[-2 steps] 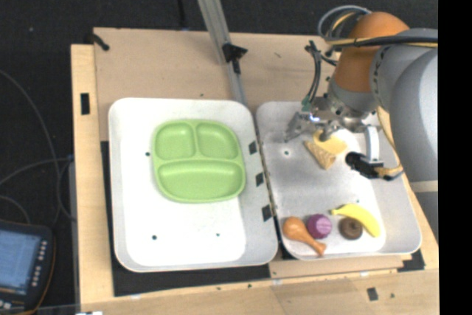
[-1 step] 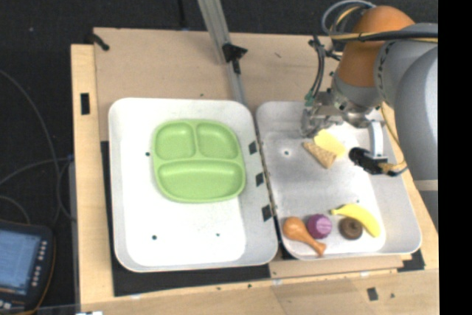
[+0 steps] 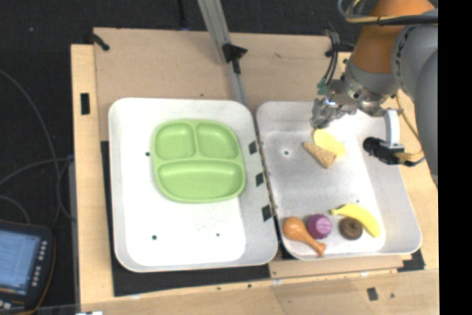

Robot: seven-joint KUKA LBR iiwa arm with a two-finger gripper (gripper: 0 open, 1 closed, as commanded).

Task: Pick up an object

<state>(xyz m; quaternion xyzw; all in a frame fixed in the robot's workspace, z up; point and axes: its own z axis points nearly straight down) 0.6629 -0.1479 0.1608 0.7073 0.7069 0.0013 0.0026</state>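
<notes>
While the gripper [image 3: 325, 116] hangs low over the right bin [image 3: 295, 173], how it is set cannot be told. A yellow wedge [image 3: 329, 142] lies just below, against a tan piece [image 3: 318, 153]. Banana [image 3: 360, 217], brown ring [image 3: 351, 229], purple ball [image 3: 319, 225] and orange gourd [image 3: 301, 232] line the near wall. The left bin [image 3: 133, 217] holds a green tray [image 3: 198, 161].

Two white bins [image 3: 133, 247] sit on a tan bench [image 3: 162, 63]: the left holds a light green divided plate [image 3: 198, 161], the right a yellow wedge [image 3: 330, 142], tan cracker [image 3: 319, 153], yellow banana [image 3: 359, 217], purple ball [image 3: 319, 225], orange gourd [image 3: 301, 232] and, seemingly, a brown doughnut [image 3: 351, 229].
</notes>
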